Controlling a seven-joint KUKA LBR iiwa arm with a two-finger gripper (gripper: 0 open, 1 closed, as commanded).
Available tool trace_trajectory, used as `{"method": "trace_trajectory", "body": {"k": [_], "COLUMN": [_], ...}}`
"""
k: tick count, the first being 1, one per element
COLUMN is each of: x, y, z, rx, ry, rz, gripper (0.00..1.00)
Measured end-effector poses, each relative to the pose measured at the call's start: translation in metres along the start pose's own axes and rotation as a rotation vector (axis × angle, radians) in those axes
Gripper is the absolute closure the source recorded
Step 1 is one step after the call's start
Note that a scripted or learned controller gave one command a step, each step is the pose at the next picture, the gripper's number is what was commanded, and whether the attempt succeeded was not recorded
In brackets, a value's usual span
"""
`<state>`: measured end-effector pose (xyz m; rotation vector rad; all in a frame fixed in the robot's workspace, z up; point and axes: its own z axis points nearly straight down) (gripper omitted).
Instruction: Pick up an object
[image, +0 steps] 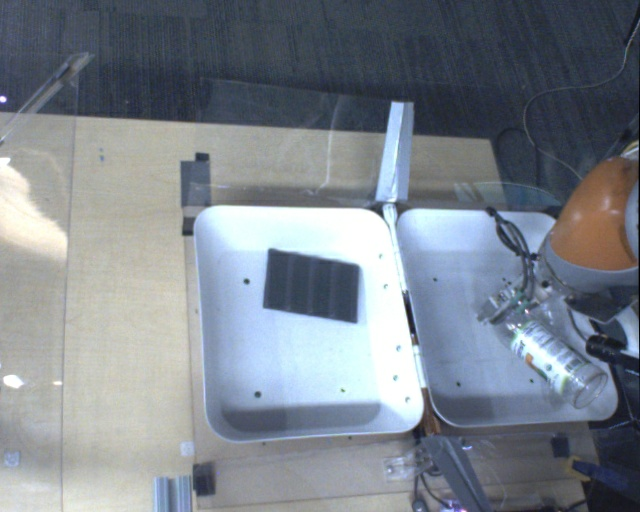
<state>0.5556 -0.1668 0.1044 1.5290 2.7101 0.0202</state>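
We see two shallow white bins side by side on a pale wooden bench (110, 330): the left bin (225, 400) and the right bin (440, 250), with a grey upright post (396, 150) behind their shared edge.

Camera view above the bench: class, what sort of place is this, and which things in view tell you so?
Probably a robotics lab's bin-picking test cell. Two shallow white plastic bins sit side by side on a pale wooden bench, a grey arm with an orange band reaches over the right bin, and loose cables trail nearby.
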Motion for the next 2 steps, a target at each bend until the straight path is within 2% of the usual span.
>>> {"method": "trace_trajectory", "body": {"k": [1, 2], "x": [-0.012, -0.032], "y": [0.007, 0.065], "z": [0.014, -0.066], "rx": [0.011, 0.02], "ry": [0.018, 0.013], "rz": [-0.045, 0.09], "gripper": [1.0, 1.0]}}
